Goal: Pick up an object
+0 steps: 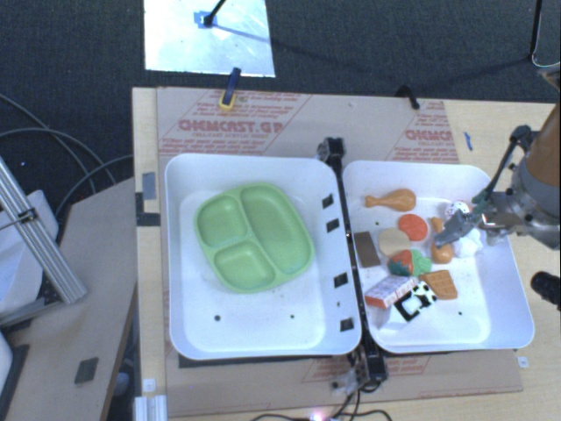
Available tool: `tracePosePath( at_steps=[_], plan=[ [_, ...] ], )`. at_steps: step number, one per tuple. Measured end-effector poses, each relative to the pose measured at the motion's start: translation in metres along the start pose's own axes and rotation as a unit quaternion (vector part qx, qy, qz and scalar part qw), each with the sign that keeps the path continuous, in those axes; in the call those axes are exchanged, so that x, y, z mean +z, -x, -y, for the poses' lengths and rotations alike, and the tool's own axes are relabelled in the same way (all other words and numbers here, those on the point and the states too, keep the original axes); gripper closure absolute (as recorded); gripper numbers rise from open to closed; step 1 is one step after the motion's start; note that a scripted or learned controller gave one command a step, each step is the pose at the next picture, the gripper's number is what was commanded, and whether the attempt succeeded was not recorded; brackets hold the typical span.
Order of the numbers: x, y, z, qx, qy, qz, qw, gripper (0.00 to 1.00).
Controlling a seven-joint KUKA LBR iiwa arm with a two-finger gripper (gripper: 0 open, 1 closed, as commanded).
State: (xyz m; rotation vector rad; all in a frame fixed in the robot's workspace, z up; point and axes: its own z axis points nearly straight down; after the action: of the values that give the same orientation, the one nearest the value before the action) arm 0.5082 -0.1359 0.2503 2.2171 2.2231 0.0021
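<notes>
The right bin (491, 323) holds several small toy foods: a tan drumstick (392, 201), a red-orange round piece (413, 227), a brown block (366, 249), a red and white box (390, 290), an orange wedge (441, 284) and a black and white piece (415, 302). My gripper (452, 228) reaches in from the right and hovers over the bin's right-middle, just above a small orange piece (443, 253). Its grey fingers point left and down. Whether anything sits between them is hidden.
The left bin (188, 323) holds a green three-compartment plate (253, 236). A black divider strip (344, 253) runs between the bins. A cardboard sheet lies under both bins, with a yellow and blue clip (230, 90) at its far edge.
</notes>
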Motion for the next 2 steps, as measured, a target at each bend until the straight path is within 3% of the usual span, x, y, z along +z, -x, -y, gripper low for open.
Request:
tracePosePath(
  at_steps=[1, 2],
  plan=[
    [0.134, 0.033, -0.002, 0.002, -0.005, -0.001, 1.0, 0.0],
    [0.117, 0.031, -0.005, 0.001, 0.001, 0.0, 1.0, 1.0]
  ],
)
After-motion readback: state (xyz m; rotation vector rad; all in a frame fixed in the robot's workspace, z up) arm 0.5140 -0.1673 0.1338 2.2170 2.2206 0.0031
